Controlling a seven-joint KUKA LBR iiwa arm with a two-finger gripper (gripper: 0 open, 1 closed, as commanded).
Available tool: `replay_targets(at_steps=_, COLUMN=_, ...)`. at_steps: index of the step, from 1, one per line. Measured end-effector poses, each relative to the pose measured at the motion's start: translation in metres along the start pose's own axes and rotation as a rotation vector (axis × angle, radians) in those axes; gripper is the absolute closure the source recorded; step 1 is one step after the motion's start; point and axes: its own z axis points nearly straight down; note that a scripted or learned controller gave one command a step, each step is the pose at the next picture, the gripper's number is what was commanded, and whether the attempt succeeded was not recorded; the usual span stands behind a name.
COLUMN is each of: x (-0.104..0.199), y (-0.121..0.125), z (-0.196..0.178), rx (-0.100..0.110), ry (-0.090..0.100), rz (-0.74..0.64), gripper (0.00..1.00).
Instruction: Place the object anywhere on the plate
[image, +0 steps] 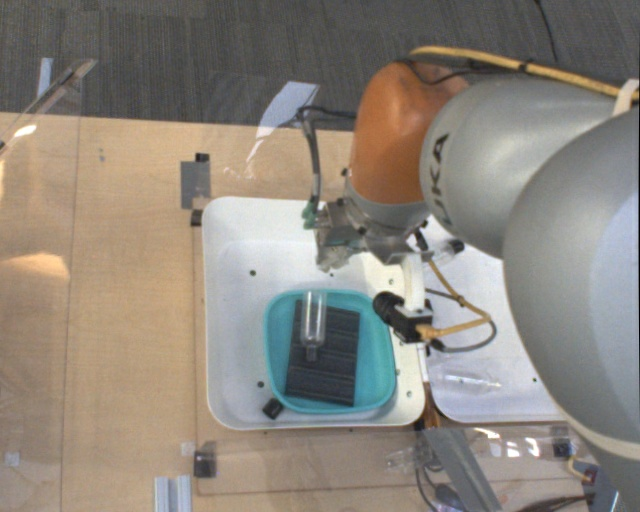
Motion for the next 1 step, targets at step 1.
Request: replay_targets(at_steps=1, x=0.0001, y=0.0000, z=0.0001, rx=0.000, ry=0.000, rz=0.000, gripper=0.00)
